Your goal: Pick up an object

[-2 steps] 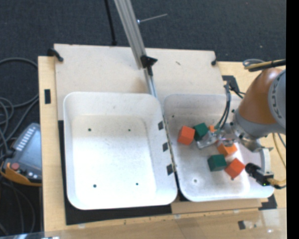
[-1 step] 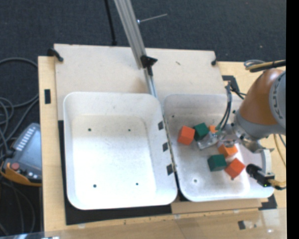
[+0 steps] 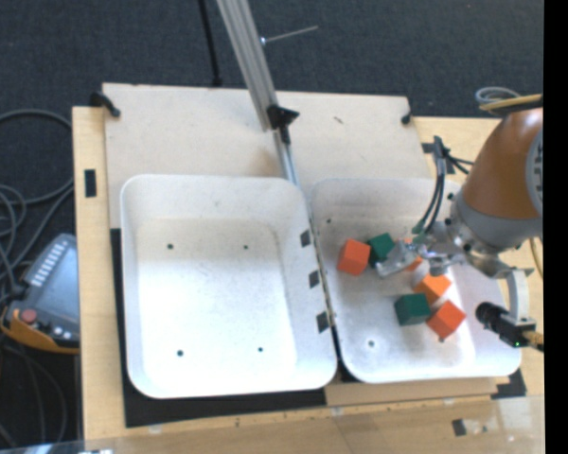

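Observation:
Several small blocks lie in the right bin [image 3: 388, 362]. An orange cube [image 3: 354, 256] and a dark green block [image 3: 381, 246] sit near the bin's middle left. Further right are a small orange block [image 3: 436, 286], a green cube [image 3: 413, 308] and another orange cube [image 3: 446, 320]. My gripper [image 3: 395, 263] reaches down into this bin from the right. Its tip is just right of the first orange cube and just below the green block. The wrist hides whatever is directly under it.
The left bin [image 3: 133, 253] stands beside the right one, with a raised rim between them. A slanted metal pole [image 3: 251, 60] rises from the back of the bench. Cables and a handheld pendant [image 3: 43, 291] lie off the bench to the left.

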`<action>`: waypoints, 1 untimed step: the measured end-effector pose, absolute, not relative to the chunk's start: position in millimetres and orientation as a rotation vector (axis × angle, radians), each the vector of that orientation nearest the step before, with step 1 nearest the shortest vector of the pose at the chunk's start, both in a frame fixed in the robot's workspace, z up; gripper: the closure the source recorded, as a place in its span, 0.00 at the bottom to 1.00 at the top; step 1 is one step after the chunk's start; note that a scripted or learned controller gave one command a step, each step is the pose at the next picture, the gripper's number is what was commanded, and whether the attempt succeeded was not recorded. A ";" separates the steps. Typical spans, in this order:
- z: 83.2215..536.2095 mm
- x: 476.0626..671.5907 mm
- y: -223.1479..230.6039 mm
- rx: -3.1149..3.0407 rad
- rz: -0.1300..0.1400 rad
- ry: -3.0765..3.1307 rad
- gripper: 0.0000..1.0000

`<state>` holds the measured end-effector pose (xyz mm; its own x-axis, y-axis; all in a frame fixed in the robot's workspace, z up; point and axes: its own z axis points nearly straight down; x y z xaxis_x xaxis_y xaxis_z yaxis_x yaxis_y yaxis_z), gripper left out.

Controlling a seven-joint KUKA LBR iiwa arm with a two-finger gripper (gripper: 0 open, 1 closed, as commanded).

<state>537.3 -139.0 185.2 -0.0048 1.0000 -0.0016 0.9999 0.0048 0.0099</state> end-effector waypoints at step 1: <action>178.3 500.5 -179.8 2.224 -0.002 2.215 0.00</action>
<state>500.5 -179.8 178.3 0.0039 1.0000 -0.0028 1.0000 -0.0039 0.0008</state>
